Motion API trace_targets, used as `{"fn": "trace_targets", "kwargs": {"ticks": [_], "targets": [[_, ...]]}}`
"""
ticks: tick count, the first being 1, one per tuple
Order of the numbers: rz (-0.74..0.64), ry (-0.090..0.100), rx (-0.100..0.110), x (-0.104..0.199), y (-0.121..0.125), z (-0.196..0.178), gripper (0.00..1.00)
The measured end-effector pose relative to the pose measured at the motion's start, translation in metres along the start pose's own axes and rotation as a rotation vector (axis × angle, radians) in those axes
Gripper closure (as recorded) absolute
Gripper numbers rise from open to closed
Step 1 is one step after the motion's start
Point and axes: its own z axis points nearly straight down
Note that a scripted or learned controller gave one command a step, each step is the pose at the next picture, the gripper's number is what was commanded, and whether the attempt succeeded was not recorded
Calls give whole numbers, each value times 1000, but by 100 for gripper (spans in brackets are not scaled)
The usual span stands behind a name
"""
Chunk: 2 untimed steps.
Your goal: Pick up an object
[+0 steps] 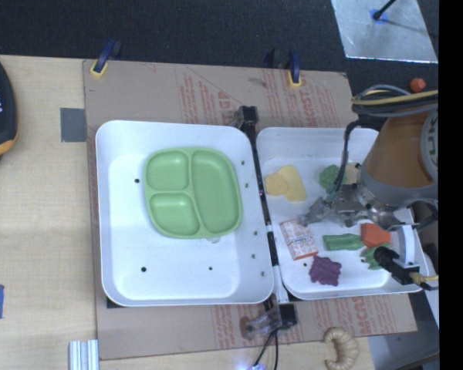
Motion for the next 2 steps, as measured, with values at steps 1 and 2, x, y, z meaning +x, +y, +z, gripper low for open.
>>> {"fn": "trace_targets", "kwargs": {"ticks": [1, 2], "targets": [[-9, -3, -22, 21, 93, 7, 0], [-8, -2, -13, 43, 90, 7, 0]]}}
